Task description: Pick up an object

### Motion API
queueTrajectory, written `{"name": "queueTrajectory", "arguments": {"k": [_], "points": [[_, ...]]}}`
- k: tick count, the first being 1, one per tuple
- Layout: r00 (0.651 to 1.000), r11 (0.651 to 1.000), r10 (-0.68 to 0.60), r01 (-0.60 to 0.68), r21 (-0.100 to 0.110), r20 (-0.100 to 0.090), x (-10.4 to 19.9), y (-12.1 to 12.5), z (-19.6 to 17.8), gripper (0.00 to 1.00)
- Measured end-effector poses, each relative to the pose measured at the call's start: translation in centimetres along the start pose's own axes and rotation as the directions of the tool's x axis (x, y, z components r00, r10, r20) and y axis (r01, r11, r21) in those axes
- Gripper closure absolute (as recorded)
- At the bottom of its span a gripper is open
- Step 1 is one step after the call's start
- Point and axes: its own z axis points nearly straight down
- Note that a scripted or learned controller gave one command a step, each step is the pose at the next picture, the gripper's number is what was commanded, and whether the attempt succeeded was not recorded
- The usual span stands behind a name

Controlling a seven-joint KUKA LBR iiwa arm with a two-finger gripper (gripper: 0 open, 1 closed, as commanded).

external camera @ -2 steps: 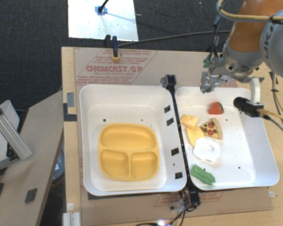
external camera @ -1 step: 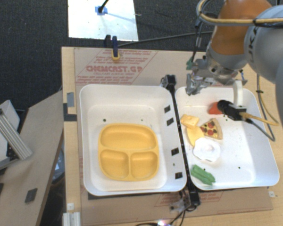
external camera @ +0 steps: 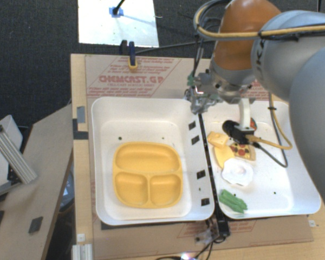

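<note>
Nothing looks picked up from where I stand; every object I can see lies in a bin, so the whole of the grasp and lift is left to do, as far as I can judge. The left bin (external camera: 105, 145) holds a yellow divided tray (external camera: 148, 173), flat near its middle; the right bin (external camera: 284, 191) holds the small things: a pale yellow wedge (external camera: 218, 140) close to the divider, a pizza-like slice with red spots (external camera: 245, 151) just beside it, a white crumpled piece (external camera: 237, 172) below those, and a green pod (external camera: 233, 200) near the front rim. Any of these could serve as the object.

The arm (external camera: 292, 42) reaches in from the right, its orange band bulking over the far side of the right bin, the wrist turned downward; the gripper (external camera: 199, 99) hangs at the far end of the divider between the two bins, near the wedge but apart from it. Whether it is open or closed I cannot tell; it is too small and cluttered at this angle; I see nothing gripped in it.
</note>
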Motion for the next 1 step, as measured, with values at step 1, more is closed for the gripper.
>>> {"name": "queueTrajectory", "arguments": {"k": [1], "points": [[1.000, 1.000, -0.001, 0.001, 0.001, -0.001, 5.17, -1.54, 0.80, 1.00]]}}
